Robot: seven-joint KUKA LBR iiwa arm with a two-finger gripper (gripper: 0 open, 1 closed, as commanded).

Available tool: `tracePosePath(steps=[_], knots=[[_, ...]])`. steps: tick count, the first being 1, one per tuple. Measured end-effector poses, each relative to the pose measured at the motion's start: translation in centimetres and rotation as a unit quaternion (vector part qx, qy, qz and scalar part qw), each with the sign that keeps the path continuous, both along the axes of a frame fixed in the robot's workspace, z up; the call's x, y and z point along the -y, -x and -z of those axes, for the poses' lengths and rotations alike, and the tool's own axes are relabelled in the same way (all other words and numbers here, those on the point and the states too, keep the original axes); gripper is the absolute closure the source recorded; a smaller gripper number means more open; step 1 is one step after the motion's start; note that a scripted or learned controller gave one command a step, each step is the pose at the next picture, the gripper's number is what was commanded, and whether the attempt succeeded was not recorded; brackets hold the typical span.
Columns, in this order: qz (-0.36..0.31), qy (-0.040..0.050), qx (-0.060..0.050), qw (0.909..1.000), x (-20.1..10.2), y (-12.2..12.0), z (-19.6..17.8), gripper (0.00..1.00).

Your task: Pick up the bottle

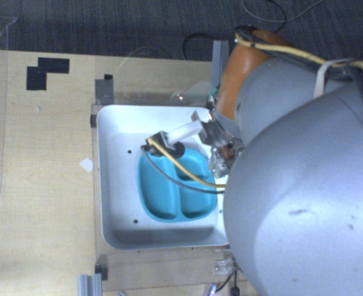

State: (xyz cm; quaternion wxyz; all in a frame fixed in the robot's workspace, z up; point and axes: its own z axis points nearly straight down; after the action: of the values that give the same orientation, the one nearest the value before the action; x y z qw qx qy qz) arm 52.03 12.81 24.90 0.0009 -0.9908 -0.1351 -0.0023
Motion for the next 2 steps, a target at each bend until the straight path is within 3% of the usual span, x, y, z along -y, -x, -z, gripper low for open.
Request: tracePosePath(steps=[1,2], knots=[[0.013,-0.0001,-0.001,0.9999,-6.3,3.3,2.7,1.00],[0.034,0.0008,-0.001,0.9994,-1.6,3.3,0.2,1.00]])
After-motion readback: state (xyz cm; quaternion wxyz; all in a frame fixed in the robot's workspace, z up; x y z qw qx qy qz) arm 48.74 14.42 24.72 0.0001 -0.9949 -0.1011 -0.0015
